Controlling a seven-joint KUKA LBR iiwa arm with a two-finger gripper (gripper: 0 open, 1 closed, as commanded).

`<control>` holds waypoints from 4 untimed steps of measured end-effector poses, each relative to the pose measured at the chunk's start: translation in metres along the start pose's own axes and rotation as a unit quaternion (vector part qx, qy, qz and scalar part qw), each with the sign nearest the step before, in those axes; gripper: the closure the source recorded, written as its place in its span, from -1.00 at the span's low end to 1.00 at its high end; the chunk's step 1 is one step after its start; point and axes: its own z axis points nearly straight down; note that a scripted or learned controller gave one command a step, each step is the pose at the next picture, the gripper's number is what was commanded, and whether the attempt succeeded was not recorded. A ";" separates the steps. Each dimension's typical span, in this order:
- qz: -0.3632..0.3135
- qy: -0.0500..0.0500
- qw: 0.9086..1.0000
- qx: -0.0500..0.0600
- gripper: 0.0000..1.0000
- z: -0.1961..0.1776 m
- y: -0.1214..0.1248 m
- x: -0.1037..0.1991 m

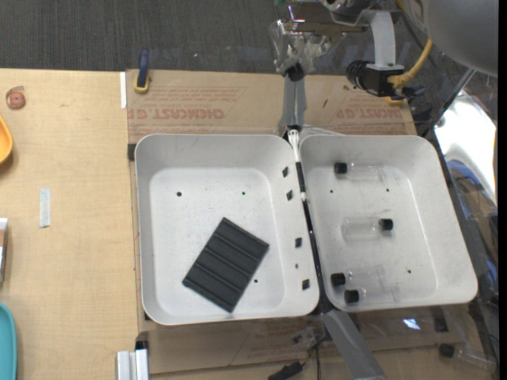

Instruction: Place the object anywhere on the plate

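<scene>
My jaws [295, 60] hang high at the far edge of the scene, above the cardboard behind the seam where the 2 bins meet, and they carry nothing; whether they are parted or pressed together I cannot tell from this slant.

The left bin [158, 165] holds the dark ribbed plate [226, 263], a flat rectangular slab lying askew near the bin's near-right part. The right bin [432, 180] holds several clear plastic bottles with black caps, hard to separate from the white floor. The plainest is the bottle [366, 228] lying on its side near the middle, its cap pointing right. Others sit by the far wall and the near-left corner.

I judge the pick has not begun. To do it well, I would take the middle bottle, since it lies well apart from the walls and the others. I would come straight down with my jaws across its short width, close on the body and not the cap, since a round clear body may roll or slip. Then lift clear of the divider before crossing left to the plate.
</scene>
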 end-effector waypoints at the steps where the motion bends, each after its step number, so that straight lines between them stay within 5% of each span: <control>1: 0.131 0.000 0.991 0.002 1.00 0.040 0.002 0.072; 2: 0.029 0.000 1.000 0.002 1.00 0.124 -0.049 0.070; 3: 0.026 0.000 1.000 0.001 1.00 0.146 -0.177 0.073; 4: 0.030 0.000 1.000 0.001 1.00 0.160 -0.113 0.013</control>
